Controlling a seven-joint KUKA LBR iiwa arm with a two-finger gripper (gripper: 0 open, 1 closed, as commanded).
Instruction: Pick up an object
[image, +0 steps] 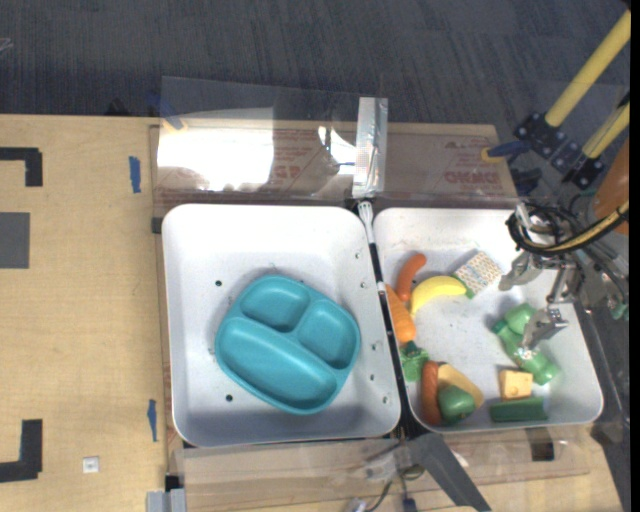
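I see two bins side by side on the desk (70, 300). The left bin (190, 250) holds a divided tray (288, 343). The right bin (580, 395) holds scattered toy food (438, 292), with the hand (537, 330) above its right side.

Toy foods (440, 292) scattered in right bin (590, 400)

Bright, sharp — glare on plastic sheet (260, 150)

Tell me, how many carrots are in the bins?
2. One carrot lies along the right bin's left wall beside the banana; the other carrot sits lower, near the front-left corner. More may be hidden.
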